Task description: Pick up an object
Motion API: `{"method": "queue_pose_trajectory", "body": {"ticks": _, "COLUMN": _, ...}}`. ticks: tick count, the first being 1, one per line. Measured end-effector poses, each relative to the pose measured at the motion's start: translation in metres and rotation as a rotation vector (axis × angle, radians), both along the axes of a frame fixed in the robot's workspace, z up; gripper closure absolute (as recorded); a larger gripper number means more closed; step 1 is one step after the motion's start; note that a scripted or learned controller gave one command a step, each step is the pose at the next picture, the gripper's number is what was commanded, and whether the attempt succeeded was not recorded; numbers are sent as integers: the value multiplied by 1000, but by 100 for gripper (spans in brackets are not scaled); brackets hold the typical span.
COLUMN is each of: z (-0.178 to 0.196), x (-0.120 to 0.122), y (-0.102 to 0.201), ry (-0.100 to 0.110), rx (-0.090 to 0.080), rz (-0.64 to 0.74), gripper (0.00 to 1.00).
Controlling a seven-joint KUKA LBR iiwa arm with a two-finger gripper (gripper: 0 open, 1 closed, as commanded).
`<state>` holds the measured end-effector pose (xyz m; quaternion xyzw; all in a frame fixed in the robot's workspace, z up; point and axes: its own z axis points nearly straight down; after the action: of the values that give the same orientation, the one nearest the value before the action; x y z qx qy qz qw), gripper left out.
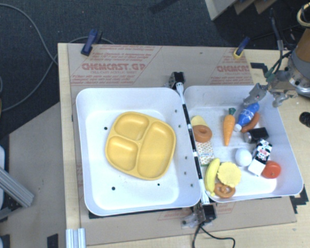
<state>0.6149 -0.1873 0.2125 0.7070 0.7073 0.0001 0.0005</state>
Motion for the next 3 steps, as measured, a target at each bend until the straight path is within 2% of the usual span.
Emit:
{"method": "queue_pose_trajectory", "body": {"ticks": 1, "z": -113, "x": 19, "y": 39, "ry": -3, "rx": 0, "rz": 1, "gripper": 0}}
{"method": "queue_pose_trajectory", "body": {"ticks": 2, "z": -123, "x": 10, "y": -1, "ry": 0, "rx": 17, "rz": 7, "gripper": 0}}
{"method": "queue_pose_trajectory", "body": {"ticks": 3, "z": -128, "x": -25, "y": 32, "ry": 2, "rx": 2, "rz": 1, "gripper": 0}}
